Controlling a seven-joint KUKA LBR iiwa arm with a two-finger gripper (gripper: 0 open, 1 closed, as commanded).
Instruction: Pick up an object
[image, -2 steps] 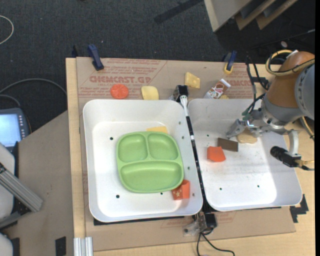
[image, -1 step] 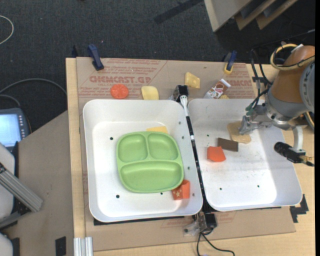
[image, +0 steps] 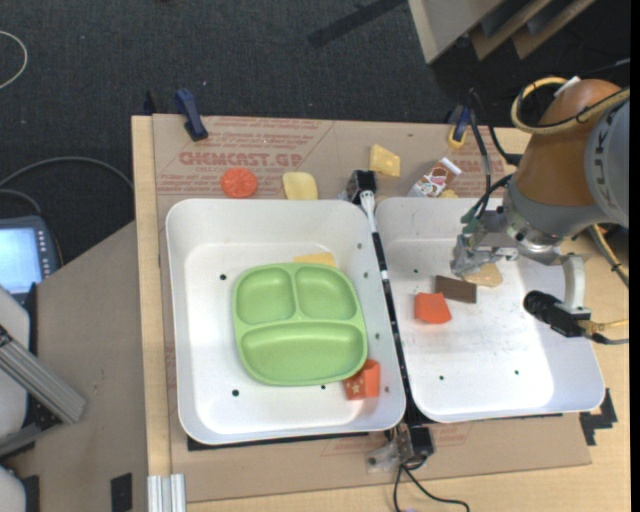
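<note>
Two bins (image: 200, 330) on your desk; your hand (image: 472, 262) sits low in the right one, above a brown block (image: 457, 290) beside an orange block (image: 432, 308); grip state unclear.

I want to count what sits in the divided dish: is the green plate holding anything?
Empty: all three compartments of the green plate show bare green. The orange block lies beside its rim, on the bin floor.

Glossy smooth white plastic bins (image: 200, 300), matt green plastic divided plate (image: 298, 322) in the left one, bare brown cardboard sheet (image: 300, 145) with red print along the bench's far edge, dark rough carpet (image: 200, 50) beyond
</note>
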